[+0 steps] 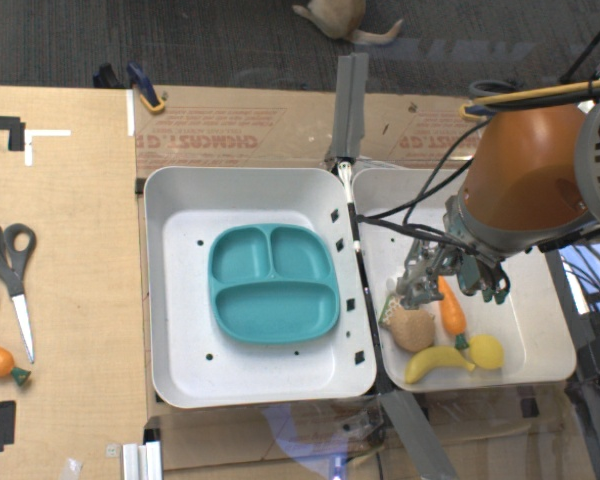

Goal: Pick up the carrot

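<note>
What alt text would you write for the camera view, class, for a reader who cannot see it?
A grey and orange robot arm's gripper hangs over the right bin, beside a carrot, a banana, a lemon and a tan lump. The left bin holds a teal divided plate.

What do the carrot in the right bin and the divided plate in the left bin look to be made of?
Carrot: probably moulded plastic toy food; the orange is uniform and smooth with a slight sheen. Divided plate: likely matte plastic or silicone; it is one even teal colour, with rounded moulded ridges between its three compartments.
</note>
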Available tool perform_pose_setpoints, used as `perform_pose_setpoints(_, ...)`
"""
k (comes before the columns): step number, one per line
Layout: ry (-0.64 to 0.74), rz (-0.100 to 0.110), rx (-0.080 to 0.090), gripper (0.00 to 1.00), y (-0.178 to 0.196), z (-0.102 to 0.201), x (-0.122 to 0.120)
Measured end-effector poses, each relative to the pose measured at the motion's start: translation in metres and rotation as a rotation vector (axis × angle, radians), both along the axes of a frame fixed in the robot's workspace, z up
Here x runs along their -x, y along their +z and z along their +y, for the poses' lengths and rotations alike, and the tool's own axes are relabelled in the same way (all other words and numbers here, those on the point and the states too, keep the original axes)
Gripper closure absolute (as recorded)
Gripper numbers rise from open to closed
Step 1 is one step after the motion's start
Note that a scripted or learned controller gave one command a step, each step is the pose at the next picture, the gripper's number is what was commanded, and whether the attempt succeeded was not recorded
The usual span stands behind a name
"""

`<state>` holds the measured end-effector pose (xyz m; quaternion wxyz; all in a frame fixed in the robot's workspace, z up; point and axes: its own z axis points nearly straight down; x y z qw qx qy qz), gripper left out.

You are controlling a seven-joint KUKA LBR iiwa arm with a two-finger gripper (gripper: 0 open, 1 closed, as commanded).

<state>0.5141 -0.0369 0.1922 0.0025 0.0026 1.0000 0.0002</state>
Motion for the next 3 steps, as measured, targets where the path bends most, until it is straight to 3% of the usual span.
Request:
perform_pose_setpoints(1, 0.124, 0.000, 0.002, 1.00, -0.079, -0.062, 0.030)
perform_pose_setpoints(2, 0.412, -0.001, 0.003, 1.00, -0.066, -0.126, 0.021)
perform_pose_setpoints(3, 0.200, -0.007, 0.004, 1.00, -0.093, -0.058, -0.016)
